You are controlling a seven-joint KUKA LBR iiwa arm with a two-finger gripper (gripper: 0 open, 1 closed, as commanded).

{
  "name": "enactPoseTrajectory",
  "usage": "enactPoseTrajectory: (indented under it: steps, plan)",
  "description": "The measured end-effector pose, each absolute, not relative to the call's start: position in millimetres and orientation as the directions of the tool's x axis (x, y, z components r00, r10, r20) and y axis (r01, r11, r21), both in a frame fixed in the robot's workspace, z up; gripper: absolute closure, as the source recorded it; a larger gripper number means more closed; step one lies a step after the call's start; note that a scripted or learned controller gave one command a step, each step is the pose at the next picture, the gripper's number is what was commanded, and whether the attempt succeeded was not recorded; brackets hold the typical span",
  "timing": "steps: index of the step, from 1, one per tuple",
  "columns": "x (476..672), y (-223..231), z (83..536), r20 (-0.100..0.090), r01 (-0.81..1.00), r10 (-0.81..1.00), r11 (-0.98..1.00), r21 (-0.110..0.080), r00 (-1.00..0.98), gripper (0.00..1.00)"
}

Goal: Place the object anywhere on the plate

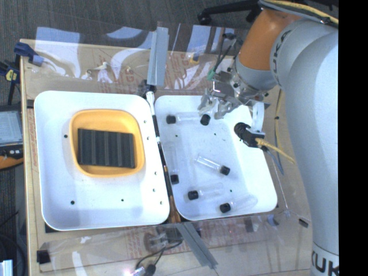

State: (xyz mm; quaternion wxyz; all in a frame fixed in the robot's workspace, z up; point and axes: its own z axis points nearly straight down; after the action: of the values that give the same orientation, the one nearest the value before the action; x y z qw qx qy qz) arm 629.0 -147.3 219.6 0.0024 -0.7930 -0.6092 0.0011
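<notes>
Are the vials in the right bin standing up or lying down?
Lying down. Each clear vial in the right bin rests on its side, with its black cap pointing sideways rather than up.

Only readable text: white letters "KU" on grey arm (pixel 328 154), at its base by lower right corner of camera view, rest of word cut off by frame edge
No lettering, numbers or signs legible on bins, plate, clear tubes or bench; marks on bench surface too blurred to read
</notes>
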Motion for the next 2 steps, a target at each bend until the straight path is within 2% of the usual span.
enactPoseTrajectory:
  steps: [1, 2]
  plan:
    - [580.3, -110.2, 190.7, 0.001, 0.994, 0.994, -0.111, -0.007, 0.111, 1.0]
    - [583.7, -44.3, 221.8, 0.0, 1.0, 1.0, 0.031, -0.002, -0.031, 1.0]
